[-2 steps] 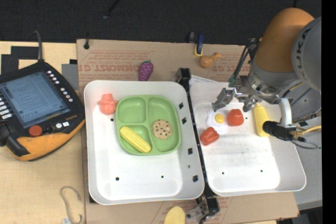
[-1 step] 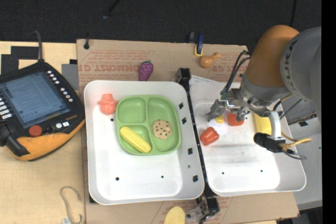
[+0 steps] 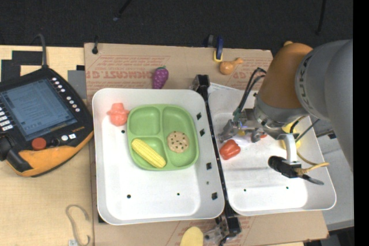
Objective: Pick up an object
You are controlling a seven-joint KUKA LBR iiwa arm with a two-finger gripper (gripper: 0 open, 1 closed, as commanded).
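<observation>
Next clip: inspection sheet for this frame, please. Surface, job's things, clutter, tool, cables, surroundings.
Surface: two shallow white bins, left bin, right bin, on brown cardboard.
Job's things: red-orange toy pepper in right bin; green divided plate in left bin holding yellow toy corn and cookie; pink toy beside plate.
Clutter: purple toy grapes, orange toy pear behind bins.
Tool: above right bin, near pepper; finger state unclear.
Cables: black and yellow, by wrist.
Surroundings: teach pendant at left.

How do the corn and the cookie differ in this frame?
The corn is yellow and long; the cookie is tan, round and dotted with dark chips. The corn lies slantwise in the lower-left compartment of the green plate; the cookie lies in the lower-right one. The corn looks larger than the cookie. Both are toy foods in the left bin.
</observation>
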